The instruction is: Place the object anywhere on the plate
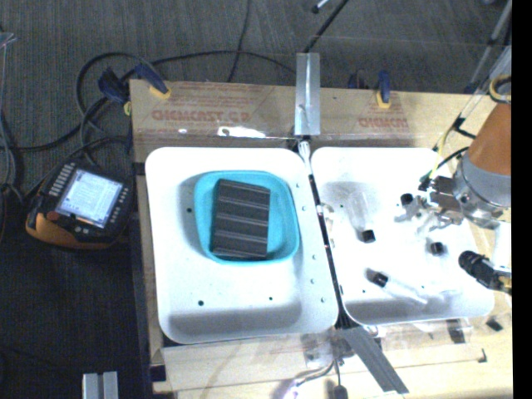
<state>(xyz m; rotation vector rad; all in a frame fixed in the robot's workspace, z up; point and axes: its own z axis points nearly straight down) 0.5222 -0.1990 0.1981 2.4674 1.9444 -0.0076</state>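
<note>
A dark grey ribbed block [242,218] lies flat on the blue plate [287,223] in the left bin [224,306]. It sits near the plate's middle, its long side running front to back. My gripper [421,223] hangs over the right bin [399,177], well to the right of the plate and apart from the block. Its two dark fingertips [407,199] stand spread with nothing between them. The grey wrist and the orange band [499,140] reach in from the right edge.
Two small dark marks [366,236] show on the right bin's floor, left of the gripper. A metal divider post [307,98] stands behind the bins. A handheld pendant [81,199] and cables lie on the floor at the left.
</note>
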